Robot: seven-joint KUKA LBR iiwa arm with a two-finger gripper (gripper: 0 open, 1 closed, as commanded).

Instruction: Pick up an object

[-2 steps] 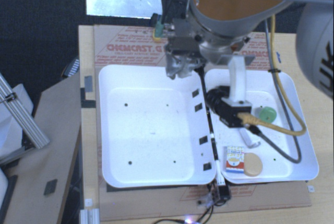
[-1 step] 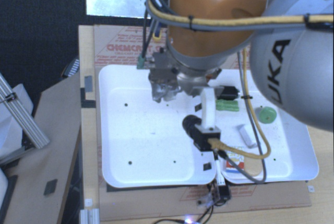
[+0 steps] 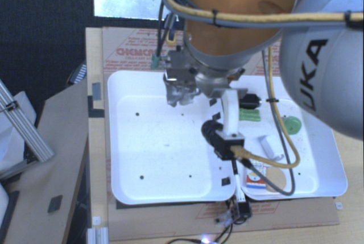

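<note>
Grey end effector (image 3: 181, 96) over left bin (image 3: 131, 140) — nothing held.

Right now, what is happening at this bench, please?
A grey KUKA arm reaches in from the right. Its gripper hangs over the far edge of the left bin, and I see nothing between its fingers. The right bin holds a green block, a green round piece, a white piece and a small box. Nothing is picked up yet.

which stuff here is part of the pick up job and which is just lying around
Part of the job:
- gripper, over the left bin
- green round piece, green flat piece, grey stick and small box in the right bin

Just lying about:
- cardboard sheet
- metal rail
</note>
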